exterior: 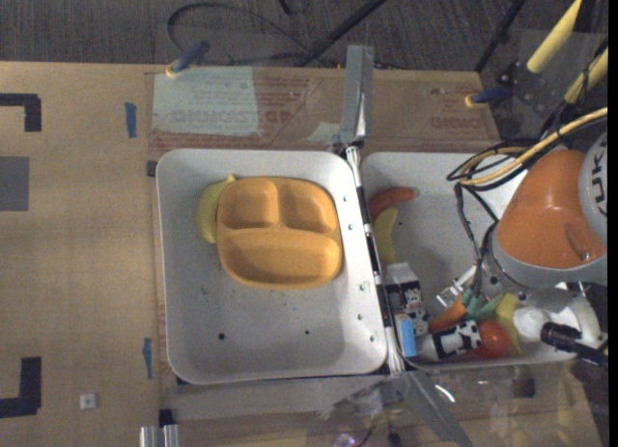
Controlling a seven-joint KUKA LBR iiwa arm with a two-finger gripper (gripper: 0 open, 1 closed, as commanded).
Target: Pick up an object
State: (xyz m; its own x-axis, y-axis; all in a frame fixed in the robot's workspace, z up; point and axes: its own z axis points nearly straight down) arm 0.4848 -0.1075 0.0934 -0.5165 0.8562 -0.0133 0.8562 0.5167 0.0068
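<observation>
The grey arm with its orange band (548, 211) reaches in from the right over the right bin (432, 177). Its gripper (480, 293) is low over a heap of small toys at the bin's front: an orange carrot-like piece (447, 318), a black-and-white spotted toy (457, 337), a red ball (493, 339) and a yellow piece (507, 308). The wrist hides most of the gripper, so I cannot see anything held. A yellow banana (386, 235) and a red-orange piece (391, 198) lie at the bin's left side.
The left bin (176, 271) holds an orange divided plate (280, 231) with a yellow object (207, 211) poking out from under its left edge. A small black-and-white box (404, 293) and a blue piece (407, 336) sit by the wall between the bins. Cables (483, 170) hang near the arm.
</observation>
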